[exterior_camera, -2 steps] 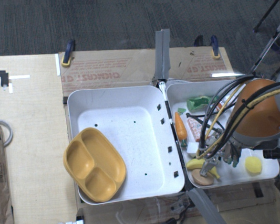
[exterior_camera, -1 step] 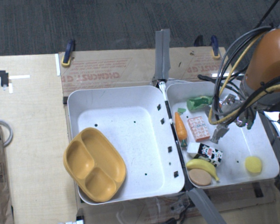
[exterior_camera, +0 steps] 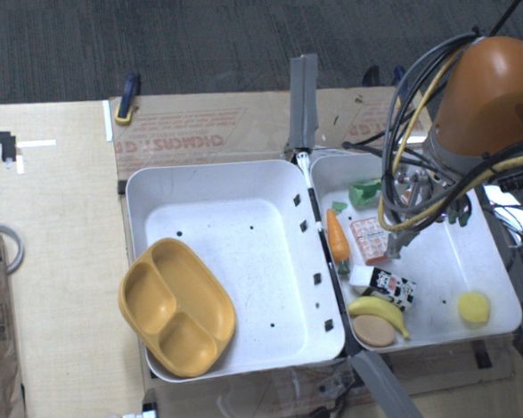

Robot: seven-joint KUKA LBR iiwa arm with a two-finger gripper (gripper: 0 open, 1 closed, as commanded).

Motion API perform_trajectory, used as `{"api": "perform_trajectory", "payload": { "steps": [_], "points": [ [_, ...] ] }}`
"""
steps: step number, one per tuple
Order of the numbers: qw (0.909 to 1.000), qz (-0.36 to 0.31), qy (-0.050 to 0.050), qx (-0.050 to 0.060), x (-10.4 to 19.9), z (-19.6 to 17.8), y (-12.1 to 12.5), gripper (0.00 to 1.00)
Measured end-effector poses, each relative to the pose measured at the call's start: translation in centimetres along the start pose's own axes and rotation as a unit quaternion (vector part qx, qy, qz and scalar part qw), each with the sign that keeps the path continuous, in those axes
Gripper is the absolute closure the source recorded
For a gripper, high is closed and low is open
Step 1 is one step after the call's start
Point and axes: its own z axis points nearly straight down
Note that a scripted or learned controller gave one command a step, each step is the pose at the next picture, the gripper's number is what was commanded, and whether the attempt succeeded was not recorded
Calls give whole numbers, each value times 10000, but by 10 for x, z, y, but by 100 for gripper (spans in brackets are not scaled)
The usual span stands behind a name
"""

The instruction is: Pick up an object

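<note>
The grey arm with the orange band [exterior_camera: 490,89] is seen reaching in from the right over the right shallow white bin [exterior_camera: 506,316], with a bundle of black and yellow cables [exterior_camera: 408,131] looped around its wrist. The two-finger gripper [exterior_camera: 396,246] is lowered into the upper middle of that bin, just above a red-and-white printed packet [exterior_camera: 368,238] lying flat on the bin floor; whether contact is made cannot be told, and nothing is seen between the tool's tips. Tool state cannot be told, since the tip is small and partly masked by cables. Candidate objects are all located in the right bin: an orange plastic carrot [exterior_camera: 336,234] lies along the left wall, a green block-like toy [exterior_camera: 365,193] sits near the back, a black-and-white patterned small box [exterior_camera: 392,286] lies just below the packet, a yellow banana [exterior_camera: 376,308] rests against a round tan disc [exterior_camera: 374,331] at the front-left corner, and a small yellow ball-like item [exterior_camera: 473,307] sits at the front right, well apart from the rest. In the left shallow white bin [exterior_camera: 242,183], a yellow two-compartment plastic tray [exterior_camera: 176,306] is tilted over the front-left rim. A brown paper bag [exterior_camera: 0,329] lies at the left edge of the wooden bench [exterior_camera: 57,218].
</note>
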Motion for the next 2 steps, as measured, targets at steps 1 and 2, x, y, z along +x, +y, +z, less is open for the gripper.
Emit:
{"api": "perform_trajectory", "payload": {
  "steps": [1,2],
  "points": [
    [9934,-1148,-75,1,25,88,-16,0],
    [9769,-2138,4,-5,76,110,-48,0]
  ]
}}
